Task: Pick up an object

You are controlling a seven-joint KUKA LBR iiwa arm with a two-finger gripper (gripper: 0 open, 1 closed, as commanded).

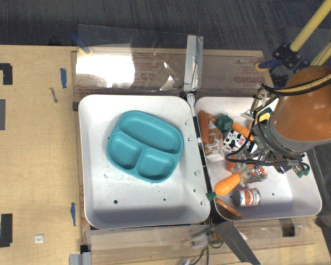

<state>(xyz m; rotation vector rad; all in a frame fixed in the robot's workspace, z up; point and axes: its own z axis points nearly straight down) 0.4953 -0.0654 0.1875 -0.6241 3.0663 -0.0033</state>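
Hovering over the right bin [309,200], my gripper [254,162] hangs low among the clutter there, under the orange band of my wrist; from above, cables and my own bulk hide its tips, so I cannot tell how it is set or whether anything sits in it.

Trouble could come from the crowding. The toy carrot [227,185] lies just beside and below my tool, with the small can [247,197] near it, and a brown piece at the bin's near left corner. If I come down between them I may catch two at once, or push the carrot against the bin's wall so it slips away. The can looks round and lies on its side; I judge it would roll at a glancing touch. Further up, the green piece [224,122], another orange piece [241,130] and a black-and-white item [229,142] lie close together, so a clean pick there seems no easier.

The left bin [94,203] holds one thing, a teal divided plate [145,145], lying flat near its middle with its three compartments bare, well apart from me.
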